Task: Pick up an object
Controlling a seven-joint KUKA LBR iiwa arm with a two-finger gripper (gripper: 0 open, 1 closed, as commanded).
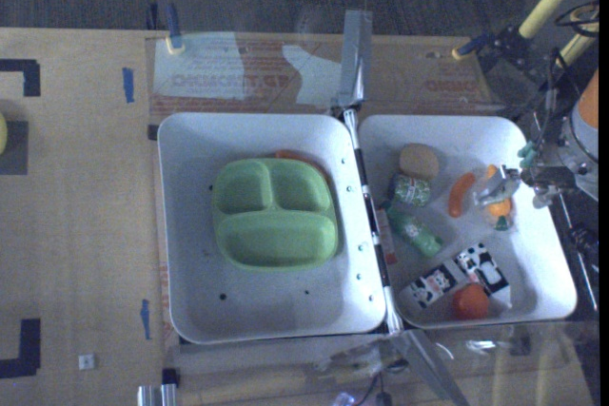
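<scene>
Orange obj [500, 204] in rt bin [561, 299], right under jaws; opening unclear.

The green tray [276, 211] fills the left bin's [186, 299] middle; toys crowd the right bin [552, 285].

No text can be read with certainty. A clear plastic sheet [249, 71] on the desk behind the left white bin [181, 204] carries a line of pale capital lettering, seen reversed and too blurred to make out. A green round can [411, 191] in the right white bin [557, 290] bears a label whose print is illegible.
</scene>
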